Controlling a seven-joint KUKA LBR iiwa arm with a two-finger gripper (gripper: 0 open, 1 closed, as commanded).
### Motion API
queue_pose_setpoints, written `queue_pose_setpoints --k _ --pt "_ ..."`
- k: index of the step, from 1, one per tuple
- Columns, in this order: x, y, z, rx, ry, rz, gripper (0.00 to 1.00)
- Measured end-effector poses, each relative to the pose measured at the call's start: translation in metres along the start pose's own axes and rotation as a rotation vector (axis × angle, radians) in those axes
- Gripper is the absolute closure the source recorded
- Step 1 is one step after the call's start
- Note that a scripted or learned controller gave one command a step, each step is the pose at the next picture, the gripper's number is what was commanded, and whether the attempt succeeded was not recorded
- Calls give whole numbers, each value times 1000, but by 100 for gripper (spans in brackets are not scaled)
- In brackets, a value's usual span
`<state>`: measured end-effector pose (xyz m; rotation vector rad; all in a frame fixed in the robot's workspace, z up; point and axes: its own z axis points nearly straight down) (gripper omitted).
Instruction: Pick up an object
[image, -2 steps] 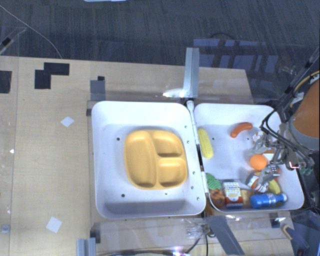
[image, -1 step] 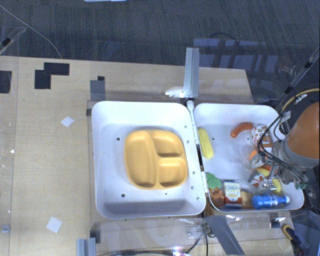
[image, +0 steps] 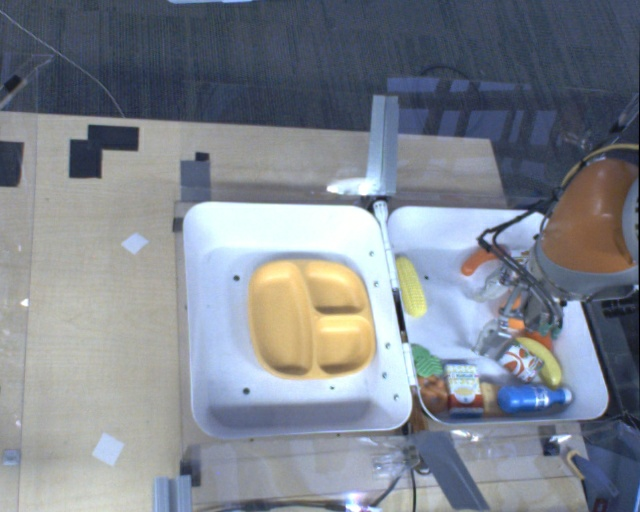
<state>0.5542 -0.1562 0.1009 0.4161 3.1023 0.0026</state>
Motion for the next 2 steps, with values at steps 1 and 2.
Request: queue_pose_setpoints --k 1,2 --pt "-61 3 13 2 -1 352 0" --pt "-21 -17 12 2 -1 299 0"
